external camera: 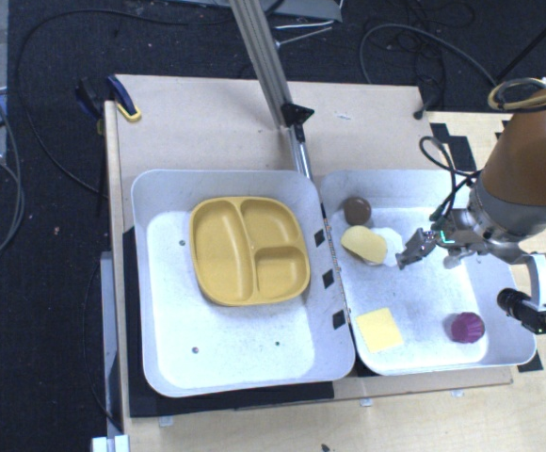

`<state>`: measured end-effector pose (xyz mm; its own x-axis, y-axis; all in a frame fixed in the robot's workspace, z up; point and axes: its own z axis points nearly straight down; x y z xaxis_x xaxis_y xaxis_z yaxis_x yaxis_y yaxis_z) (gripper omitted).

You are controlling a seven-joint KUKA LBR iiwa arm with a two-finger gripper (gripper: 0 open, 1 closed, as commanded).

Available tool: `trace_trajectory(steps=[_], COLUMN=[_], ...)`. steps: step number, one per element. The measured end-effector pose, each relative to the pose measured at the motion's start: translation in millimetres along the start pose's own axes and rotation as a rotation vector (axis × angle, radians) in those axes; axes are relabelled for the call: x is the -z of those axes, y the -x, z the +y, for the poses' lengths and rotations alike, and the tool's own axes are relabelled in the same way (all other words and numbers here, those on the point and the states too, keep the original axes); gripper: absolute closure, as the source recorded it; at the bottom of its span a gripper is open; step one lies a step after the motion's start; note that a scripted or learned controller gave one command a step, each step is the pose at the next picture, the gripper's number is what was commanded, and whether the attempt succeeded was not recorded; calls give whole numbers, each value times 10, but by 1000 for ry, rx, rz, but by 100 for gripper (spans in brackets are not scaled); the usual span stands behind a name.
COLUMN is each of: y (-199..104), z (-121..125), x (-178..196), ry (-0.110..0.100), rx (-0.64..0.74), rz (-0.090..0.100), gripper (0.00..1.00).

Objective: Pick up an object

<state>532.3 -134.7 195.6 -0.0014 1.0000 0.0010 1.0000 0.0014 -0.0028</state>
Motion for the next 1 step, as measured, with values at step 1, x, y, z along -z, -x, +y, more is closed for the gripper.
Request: trace_trajectory(steps=[1], y=[1], z=[6], x=[8], ry=[2], rx=[0], rz=[0], gripper=[0])
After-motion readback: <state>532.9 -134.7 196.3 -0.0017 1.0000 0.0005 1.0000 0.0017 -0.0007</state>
